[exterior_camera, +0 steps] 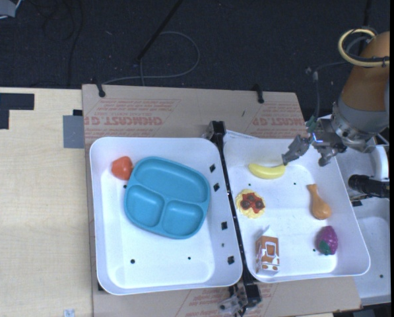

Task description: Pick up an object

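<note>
Your gripper [310, 149] hangs spread open and empty over the far rim of the right bin [355, 256], one finger tipped toward the banana [267, 170] just beside it. Judged from here, your likeliest miss is that banana: it lies close under the far wall, so a finger could strike the rim or skid the curved fruit along the floor rather than close on it.

Well beyond the gripper, the left bin [111, 256] carries the largest piece, a blue divided plate [167, 197], with an orange-red ball [122, 168] touching its far corner.

In the bin under the gripper, the pieces lie apart from one another: the small white carton [267, 253] at the near edge, the banana nearest your fingers, an orange drumstick-shaped toy [319, 202] below the wrist, a round yellow-and-red toy food [251, 204] beside the divider, and a purple fruit [327, 240] toward the near corner. Any of them would satisfy the pick.
</note>
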`<state>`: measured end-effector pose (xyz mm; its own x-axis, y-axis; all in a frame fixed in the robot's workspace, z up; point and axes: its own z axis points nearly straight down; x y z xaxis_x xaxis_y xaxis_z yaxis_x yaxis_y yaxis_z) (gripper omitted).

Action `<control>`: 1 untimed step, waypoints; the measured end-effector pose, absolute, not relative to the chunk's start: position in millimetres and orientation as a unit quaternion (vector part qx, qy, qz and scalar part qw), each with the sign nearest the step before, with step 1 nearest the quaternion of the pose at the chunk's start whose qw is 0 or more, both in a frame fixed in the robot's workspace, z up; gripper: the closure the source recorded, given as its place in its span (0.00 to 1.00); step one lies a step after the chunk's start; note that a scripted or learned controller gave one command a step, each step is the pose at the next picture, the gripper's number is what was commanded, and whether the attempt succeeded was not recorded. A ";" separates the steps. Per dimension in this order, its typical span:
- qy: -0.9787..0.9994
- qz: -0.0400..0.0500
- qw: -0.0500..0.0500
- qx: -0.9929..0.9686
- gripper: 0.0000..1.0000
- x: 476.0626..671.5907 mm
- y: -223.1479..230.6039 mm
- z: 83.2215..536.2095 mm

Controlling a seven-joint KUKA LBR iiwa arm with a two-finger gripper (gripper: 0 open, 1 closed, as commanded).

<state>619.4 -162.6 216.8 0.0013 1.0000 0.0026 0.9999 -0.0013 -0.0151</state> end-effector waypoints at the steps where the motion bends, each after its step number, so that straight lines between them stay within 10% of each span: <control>1: -0.707 0.000 0.000 -0.707 0.00 622.1 -162.8 225.0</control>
<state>622.1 -162.8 225.0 -0.0005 1.0000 0.0000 1.0000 0.0005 -0.0011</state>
